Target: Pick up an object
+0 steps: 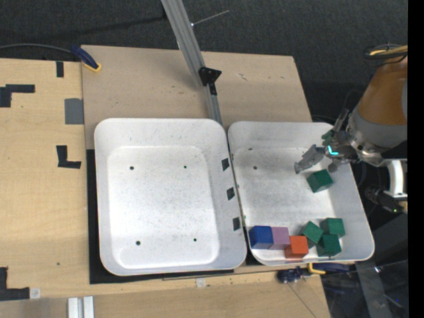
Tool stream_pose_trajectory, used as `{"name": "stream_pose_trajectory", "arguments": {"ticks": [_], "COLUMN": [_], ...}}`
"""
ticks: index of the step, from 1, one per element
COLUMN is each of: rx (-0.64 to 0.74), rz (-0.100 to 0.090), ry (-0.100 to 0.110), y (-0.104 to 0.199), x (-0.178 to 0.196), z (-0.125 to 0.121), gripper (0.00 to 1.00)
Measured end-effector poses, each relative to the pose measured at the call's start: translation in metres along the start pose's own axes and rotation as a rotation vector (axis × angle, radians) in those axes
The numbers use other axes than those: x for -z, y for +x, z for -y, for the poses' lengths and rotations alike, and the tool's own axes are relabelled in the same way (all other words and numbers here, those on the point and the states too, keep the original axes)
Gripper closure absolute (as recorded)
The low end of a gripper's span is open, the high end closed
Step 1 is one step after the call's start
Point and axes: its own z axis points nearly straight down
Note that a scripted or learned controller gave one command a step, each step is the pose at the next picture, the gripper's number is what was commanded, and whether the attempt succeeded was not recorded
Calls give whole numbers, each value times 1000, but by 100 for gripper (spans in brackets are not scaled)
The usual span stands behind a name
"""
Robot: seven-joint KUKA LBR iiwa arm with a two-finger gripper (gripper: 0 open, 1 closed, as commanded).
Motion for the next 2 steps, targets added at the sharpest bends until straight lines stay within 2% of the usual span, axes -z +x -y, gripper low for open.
{"name": "stream_pose_trajectory", "arguments": {"ticks": [1, 2], "rx": [1, 0], "rz": [1, 1], "ry": [-3, 1], "y": [0, 2], "x": [2, -42], "z": [-1, -1], "gripper": [0, 0]}}
